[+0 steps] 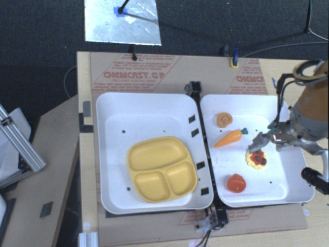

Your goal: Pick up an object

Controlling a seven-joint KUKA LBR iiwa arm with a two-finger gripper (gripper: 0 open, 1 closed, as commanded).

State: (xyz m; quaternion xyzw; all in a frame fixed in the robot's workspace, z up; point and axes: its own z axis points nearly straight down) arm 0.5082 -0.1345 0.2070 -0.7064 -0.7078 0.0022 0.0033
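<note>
The right bin (288, 189) holds a small tan ring-shaped pastry (224, 119), an orange carrot with a green top (229, 137), a yellow tart with dark red berries (256, 159) and a red tomato (236, 183). My gripper (258, 142) reaches in from the right and hangs just above the tart's upper edge, right of the carrot. Nothing shows between its fingers.
The left bin (118, 117) holds a yellow three-compartment plate (162, 167). A black divider with clips (201, 138) runs between the bins. The arm's grey body (311, 120) covers the right bin's right side. A foil sheet (122, 14) lies beyond the bench.
</note>
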